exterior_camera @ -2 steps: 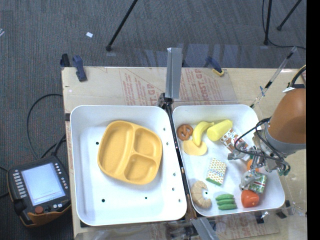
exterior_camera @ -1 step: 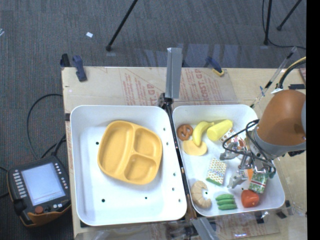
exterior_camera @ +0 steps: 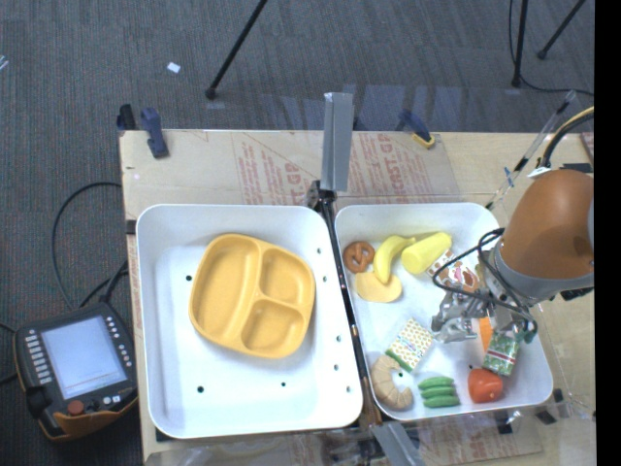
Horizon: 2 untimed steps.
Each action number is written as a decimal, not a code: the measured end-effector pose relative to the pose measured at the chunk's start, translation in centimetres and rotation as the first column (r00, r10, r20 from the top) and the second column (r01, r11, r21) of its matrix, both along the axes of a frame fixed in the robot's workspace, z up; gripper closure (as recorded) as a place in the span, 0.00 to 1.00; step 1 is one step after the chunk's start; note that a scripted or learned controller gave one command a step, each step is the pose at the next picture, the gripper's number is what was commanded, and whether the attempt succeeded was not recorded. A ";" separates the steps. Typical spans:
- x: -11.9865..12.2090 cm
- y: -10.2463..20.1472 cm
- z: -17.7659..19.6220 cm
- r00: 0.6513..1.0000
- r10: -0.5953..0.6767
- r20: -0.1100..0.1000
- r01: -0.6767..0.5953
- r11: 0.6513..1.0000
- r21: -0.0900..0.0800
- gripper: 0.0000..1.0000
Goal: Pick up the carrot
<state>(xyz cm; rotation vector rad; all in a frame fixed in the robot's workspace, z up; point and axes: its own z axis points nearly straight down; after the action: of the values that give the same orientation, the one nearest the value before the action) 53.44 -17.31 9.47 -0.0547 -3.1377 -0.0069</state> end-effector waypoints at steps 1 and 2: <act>-3.7 0.8 13.5 0.984 0.176 0.010 -0.176 0.984 -0.006 1.00; -2.9 -1.3 10.1 0.943 0.334 0.001 -0.334 0.943 0.000 1.00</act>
<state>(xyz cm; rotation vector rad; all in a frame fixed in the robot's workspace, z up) 50.50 -18.61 19.55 0.4772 -3.1020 -0.0062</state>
